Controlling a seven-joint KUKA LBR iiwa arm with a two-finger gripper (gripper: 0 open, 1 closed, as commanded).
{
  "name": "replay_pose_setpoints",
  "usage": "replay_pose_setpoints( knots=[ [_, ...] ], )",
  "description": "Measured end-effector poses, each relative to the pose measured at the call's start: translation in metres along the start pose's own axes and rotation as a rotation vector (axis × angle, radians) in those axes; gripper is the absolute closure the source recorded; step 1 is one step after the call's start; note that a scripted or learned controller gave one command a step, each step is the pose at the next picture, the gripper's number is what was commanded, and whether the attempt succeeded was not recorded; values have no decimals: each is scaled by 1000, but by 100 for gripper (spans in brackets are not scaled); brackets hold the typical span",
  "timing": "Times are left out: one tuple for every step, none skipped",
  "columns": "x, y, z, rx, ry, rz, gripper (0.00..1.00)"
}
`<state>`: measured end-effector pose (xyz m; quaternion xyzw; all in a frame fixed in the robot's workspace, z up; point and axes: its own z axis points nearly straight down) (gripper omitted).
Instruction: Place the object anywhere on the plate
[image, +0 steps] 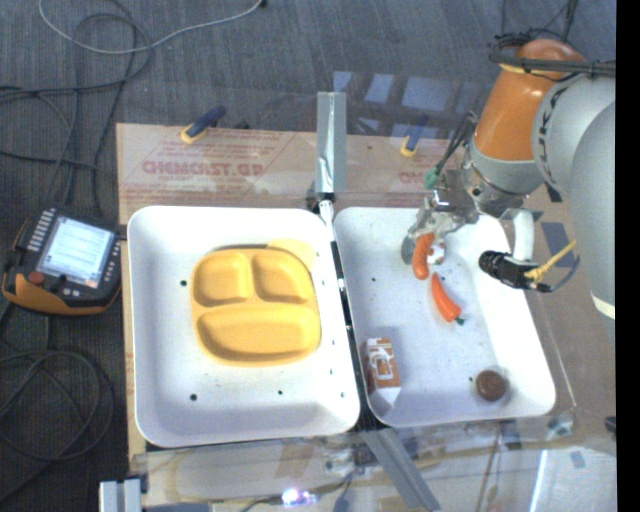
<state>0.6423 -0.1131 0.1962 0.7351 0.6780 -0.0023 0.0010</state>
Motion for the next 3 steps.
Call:
replay_pose_setpoints(
  knots=[
    [75,11,12,0,3,-90,100],
    [130,-58,12,0,4,-55,100],
    [130,-58,12,1,5,-55,0]
  ],
)
